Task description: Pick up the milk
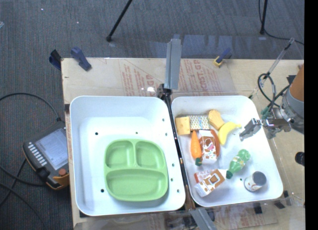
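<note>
The bench board [198, 77] bears red print, too blurred to read.

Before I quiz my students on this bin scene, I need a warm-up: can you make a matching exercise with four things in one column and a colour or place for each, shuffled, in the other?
Things:
1. divided plate
2. banana
3. bottle
4. carrot

Descriptions:
A. orange, lying beside the milk carton
B. green, on its own in the left bin
C. yellow, near the end effector
D. green, lying between the tin can and the carton

Pairs: 1-B, 2-C, 3-D, 4-A
</note>
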`<state>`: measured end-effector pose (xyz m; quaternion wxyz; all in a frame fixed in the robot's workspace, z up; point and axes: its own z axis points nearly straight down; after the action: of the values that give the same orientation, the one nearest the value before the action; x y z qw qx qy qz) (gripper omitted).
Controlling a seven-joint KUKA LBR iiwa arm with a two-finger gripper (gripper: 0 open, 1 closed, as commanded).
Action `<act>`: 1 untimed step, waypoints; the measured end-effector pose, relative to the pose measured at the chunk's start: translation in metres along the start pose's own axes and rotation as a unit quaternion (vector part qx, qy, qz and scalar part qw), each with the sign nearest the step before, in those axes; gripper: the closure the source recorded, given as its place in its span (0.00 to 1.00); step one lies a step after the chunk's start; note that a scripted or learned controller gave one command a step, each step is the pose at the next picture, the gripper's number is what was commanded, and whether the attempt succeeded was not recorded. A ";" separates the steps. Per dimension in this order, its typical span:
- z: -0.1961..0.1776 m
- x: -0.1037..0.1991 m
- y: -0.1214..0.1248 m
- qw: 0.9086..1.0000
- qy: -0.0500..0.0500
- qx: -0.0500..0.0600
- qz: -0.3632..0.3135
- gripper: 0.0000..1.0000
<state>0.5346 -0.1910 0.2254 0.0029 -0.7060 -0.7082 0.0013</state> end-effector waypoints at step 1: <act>0.109 0.056 0.056 0.999 -0.002 -0.008 -0.039 0.00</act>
<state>0.5896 -0.1344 0.1166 -0.0042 -0.6780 -0.7350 -0.0029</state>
